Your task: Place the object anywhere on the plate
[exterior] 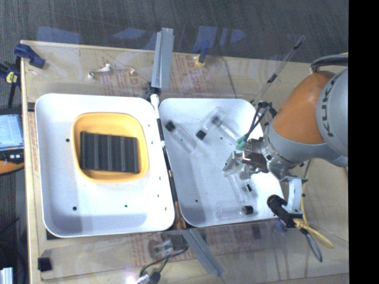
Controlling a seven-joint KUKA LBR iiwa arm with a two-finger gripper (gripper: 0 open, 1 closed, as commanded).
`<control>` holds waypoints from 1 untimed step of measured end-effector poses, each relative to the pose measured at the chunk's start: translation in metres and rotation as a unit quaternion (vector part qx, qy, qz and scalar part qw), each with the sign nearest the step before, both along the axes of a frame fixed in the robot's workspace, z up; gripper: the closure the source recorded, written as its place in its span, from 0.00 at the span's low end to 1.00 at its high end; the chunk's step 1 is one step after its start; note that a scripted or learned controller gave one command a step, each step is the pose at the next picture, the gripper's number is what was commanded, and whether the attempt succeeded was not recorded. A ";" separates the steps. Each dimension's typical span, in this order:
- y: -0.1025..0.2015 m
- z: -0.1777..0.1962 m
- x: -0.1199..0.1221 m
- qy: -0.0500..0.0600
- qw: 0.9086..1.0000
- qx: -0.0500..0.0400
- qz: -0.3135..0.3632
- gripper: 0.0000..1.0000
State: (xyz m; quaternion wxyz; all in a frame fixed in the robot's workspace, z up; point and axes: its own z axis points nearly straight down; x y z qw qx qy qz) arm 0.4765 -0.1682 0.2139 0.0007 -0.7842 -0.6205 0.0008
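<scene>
A yellow plate (109, 125) with a dark ridged middle lies in the left bin (53, 158). Several clear plastic tubes with black caps lie in the right bin (195, 200): one (179, 136) at the upper left, one (214, 125) near the top middle, one (232, 210) by the front wall. My gripper (238, 164) hangs low over the right side of the right bin, just above another clear piece (246, 187) with a black end. I cannot make out whether anything sits in the gripper.
The grey and orange arm (308, 123) covers the right bin's right edge. A metal bar (161, 58) stands behind the gap between the bins. Cables and clamps lie along the bench's front edge (177, 247).
</scene>
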 end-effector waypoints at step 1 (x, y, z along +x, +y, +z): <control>0.010 0.036 0.050 0.000 0.991 0.000 0.134 1.00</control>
